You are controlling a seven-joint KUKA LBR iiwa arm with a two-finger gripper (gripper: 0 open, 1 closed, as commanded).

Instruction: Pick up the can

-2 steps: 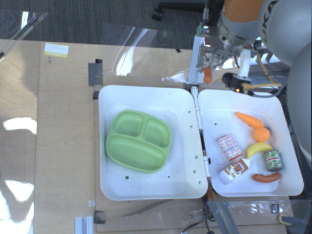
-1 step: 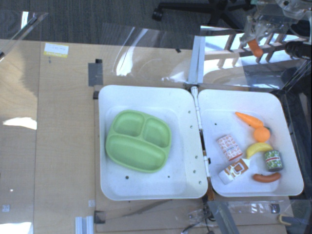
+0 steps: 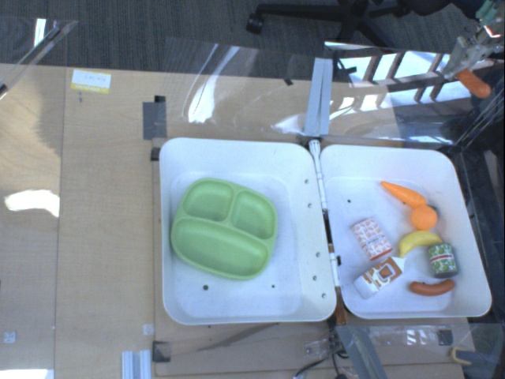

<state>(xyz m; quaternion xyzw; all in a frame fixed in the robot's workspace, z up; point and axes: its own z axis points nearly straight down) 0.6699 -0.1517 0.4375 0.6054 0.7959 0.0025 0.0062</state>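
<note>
Nearest the lens, along the lower rim of the right bin (image 3: 465,310), lies a reddish sausage (image 3: 432,287), and just above it stands the can (image 3: 442,260). That can is short and upright, with a dark green label carrying a red and white patch, and a pale lid on top. It sits touching the right end of the banana (image 3: 417,242), close to the bin's right wall.

My gripper (image 3: 471,50) is up in the far right corner, well apart from the can and outside both bins, over the glare of the bench's back edge. It is small and blurred there, so I cannot tell how it is set. An orange band (image 3: 475,83) shows just below it on my arm.

Farther from my gripper than the can, toward the middle of the right bin, are 2 small cartons: a red and white one (image 3: 371,239) and a brown and white one (image 3: 379,276) lying tilted. An orange carrot (image 3: 402,193) and a round orange fruit (image 3: 424,217) lie between my gripper and the can.

Farthest from me, the left bin (image 3: 181,290) holds a green 3-compartment plate (image 3: 224,227)
</note>
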